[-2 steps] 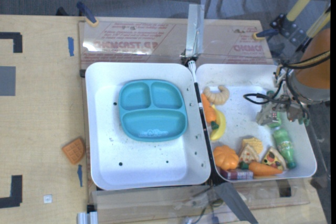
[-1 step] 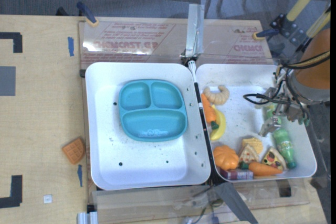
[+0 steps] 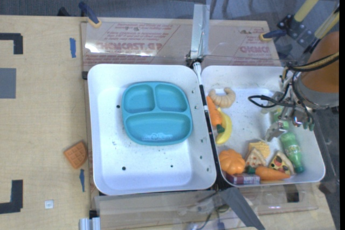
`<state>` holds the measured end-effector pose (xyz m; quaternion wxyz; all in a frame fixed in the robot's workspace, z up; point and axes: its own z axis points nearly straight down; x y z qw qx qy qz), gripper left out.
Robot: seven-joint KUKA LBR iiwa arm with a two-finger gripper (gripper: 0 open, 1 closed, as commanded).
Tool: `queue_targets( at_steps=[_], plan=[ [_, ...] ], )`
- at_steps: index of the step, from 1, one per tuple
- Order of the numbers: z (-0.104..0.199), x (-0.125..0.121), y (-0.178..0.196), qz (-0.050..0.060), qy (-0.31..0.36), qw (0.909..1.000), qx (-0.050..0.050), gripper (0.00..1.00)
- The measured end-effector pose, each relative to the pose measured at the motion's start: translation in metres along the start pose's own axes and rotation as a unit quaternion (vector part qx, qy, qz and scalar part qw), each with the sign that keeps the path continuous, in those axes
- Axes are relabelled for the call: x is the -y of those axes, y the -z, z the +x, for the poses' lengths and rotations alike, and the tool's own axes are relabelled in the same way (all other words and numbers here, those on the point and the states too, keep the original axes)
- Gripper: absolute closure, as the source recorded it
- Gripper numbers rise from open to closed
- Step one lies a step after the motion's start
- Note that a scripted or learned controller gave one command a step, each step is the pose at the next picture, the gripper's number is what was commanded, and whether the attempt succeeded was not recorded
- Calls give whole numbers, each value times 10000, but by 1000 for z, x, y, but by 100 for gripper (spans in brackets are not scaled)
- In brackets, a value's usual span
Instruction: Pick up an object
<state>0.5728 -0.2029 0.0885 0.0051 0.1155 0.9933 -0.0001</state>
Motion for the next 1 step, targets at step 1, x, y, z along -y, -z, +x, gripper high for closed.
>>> queue_targets(
  at_steps=[1],
  plan=[
    [-4, -1, 14, 5, 8, 10000, 76, 100]
  ],
)
